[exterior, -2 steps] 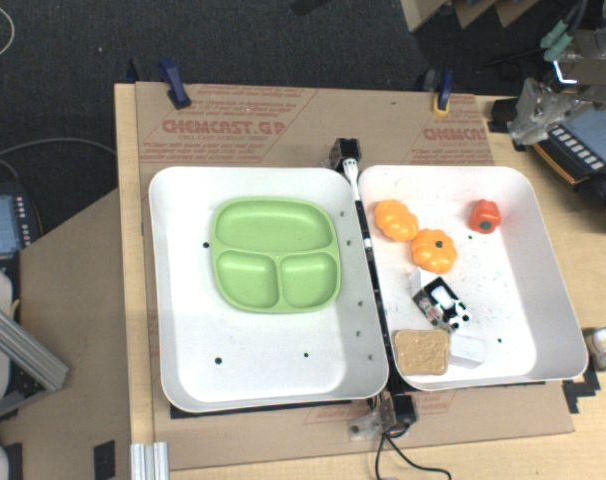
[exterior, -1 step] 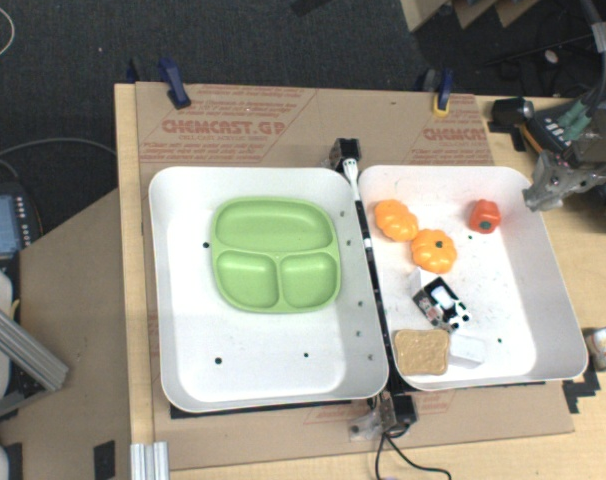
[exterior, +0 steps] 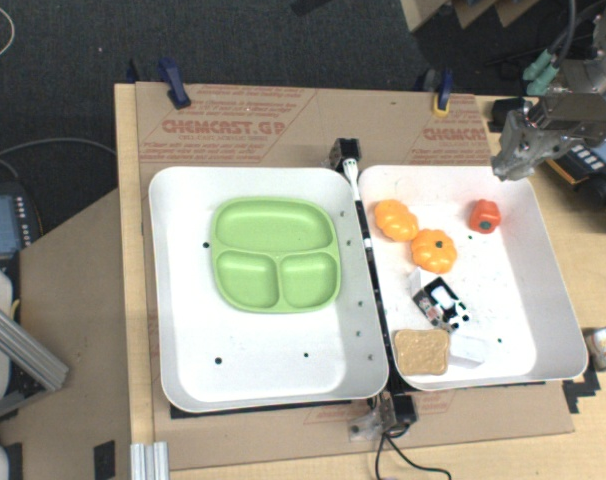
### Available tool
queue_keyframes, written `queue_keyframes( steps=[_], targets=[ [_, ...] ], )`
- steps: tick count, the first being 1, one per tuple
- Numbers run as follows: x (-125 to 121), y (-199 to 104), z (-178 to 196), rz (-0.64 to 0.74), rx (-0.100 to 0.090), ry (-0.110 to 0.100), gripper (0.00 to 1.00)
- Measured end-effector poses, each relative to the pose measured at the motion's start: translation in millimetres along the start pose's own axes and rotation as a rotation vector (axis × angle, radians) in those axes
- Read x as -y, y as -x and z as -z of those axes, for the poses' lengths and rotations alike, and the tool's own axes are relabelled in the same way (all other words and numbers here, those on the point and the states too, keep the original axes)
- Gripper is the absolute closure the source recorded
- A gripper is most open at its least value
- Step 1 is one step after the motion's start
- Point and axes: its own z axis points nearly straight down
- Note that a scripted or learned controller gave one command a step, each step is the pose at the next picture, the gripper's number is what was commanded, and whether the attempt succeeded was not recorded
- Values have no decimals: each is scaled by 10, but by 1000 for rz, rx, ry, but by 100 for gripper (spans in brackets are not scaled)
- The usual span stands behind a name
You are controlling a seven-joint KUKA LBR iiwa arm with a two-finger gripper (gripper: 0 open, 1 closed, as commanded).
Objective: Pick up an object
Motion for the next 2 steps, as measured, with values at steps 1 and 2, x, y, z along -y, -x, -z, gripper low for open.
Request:
queue_keyframes(
  steps=[1,2],
  targets=[
    [-9,36,71,-7,2,-3,100],
    [-17,32,174,-6,3,0,100]
  ],
)
